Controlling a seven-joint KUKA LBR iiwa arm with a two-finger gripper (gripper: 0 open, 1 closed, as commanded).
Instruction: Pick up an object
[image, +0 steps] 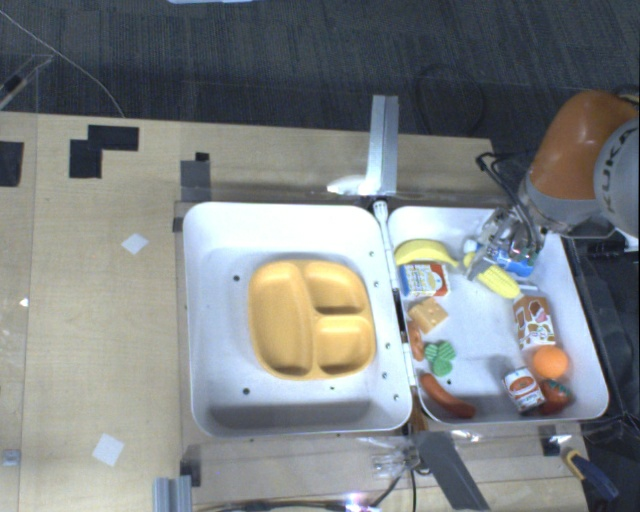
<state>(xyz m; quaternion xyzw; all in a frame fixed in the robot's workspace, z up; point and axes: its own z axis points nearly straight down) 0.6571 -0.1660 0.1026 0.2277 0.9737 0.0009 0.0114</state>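
- Banana (423, 250), yellow, lying at the 11 o'clock corner of the right bin (590, 330); a second yellow piece (499, 281) lies toward 1 o'clock, just under the gripper (497, 251).
- Gripper hanging over the 12 o'clock part of the right bin, beside a small blue item (517, 266); whether it is released, clenched or grasping anything cannot be told.
- Arm with orange band (578, 145) entering from 2 o'clock.
- Crowding items: a white-and-red packet (426, 278) touching the banana at its 6 o'clock side, a tan cracker-like piece (428, 317), a green toy (438, 354) and a red sausage-shaped item (447, 396) down the bin's 9 o'clock wall.
- At 4 o'clock: an upright labelled bottle (533, 322), an orange (549, 361) and a small can (523, 389), all close together.
- Left bin (215, 300) bearing a yellow divided tray (309, 317).
- Labels too small to read; the red thing behind the can is partly hidden.
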